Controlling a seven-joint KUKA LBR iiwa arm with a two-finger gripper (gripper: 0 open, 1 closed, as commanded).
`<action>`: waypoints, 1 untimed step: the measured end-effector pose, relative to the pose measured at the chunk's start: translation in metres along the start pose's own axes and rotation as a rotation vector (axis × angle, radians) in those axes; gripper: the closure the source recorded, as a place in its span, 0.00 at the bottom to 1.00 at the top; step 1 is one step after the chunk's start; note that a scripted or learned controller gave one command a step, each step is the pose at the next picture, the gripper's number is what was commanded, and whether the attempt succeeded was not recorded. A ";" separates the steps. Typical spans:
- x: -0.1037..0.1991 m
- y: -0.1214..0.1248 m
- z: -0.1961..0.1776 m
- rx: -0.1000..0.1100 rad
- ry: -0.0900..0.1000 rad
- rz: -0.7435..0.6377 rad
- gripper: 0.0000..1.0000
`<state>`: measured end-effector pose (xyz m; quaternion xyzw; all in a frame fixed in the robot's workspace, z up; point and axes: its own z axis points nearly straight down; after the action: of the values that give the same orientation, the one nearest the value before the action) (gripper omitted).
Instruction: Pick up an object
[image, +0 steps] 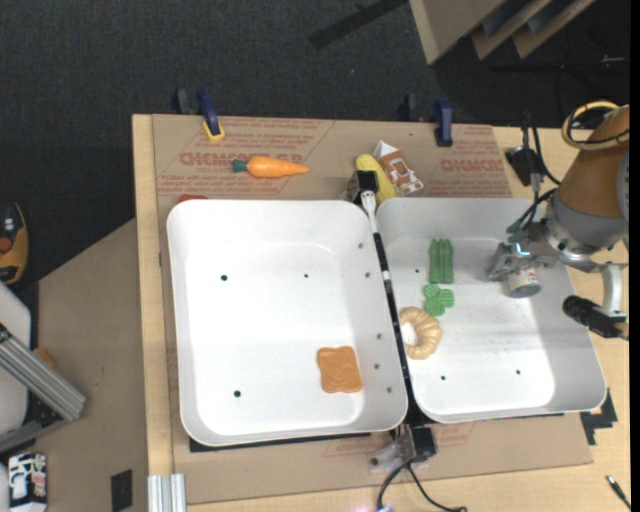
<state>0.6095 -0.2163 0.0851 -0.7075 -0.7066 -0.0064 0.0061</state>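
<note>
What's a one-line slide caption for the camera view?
Gripper over the right bin beside green pieces and a croissant; orange toast lies in the left bin.

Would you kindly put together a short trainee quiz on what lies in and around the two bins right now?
1. True or false: the toast lies in the left bin.
2. Which item rests outside the bins, on the board behind them? A) carrot B) croissant C) green pieces
3. Fill in: the hand is above the ____ bin.

Key: 1 true; 2 A; 3 right.
</note>
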 end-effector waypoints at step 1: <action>-0.007 -0.064 -0.050 0.002 -0.016 0.000 1.00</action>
<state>0.5457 -0.2240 0.1345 -0.7077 -0.7065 0.0001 0.0012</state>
